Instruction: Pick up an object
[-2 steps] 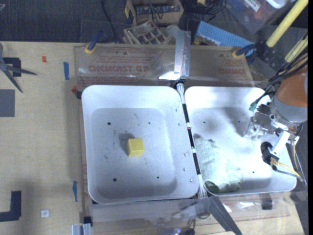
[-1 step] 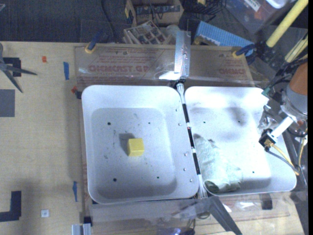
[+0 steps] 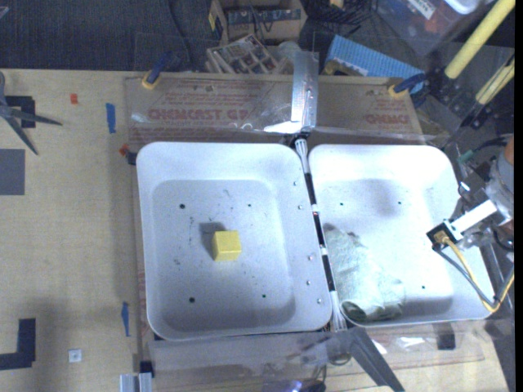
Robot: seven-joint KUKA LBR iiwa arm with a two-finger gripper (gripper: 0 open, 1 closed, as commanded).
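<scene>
Sitting near the middle of the left bin (image 3: 163,170) is a small yellow block (image 3: 227,245), free on all sides, while a rolled grey cloth (image 3: 364,278) lies against the near-left wall of the right bin (image 3: 425,170). At the right edge the arm (image 3: 482,219) waits, its pincer's state untellable. Judging by this, picking hasn't begun; next comes reaching over an object and descending

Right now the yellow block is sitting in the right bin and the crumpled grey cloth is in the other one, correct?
Not quite: they are swapped. The camera view shows the yellow block in the left bin and the crumpled grey cloth in the right bin.
</scene>
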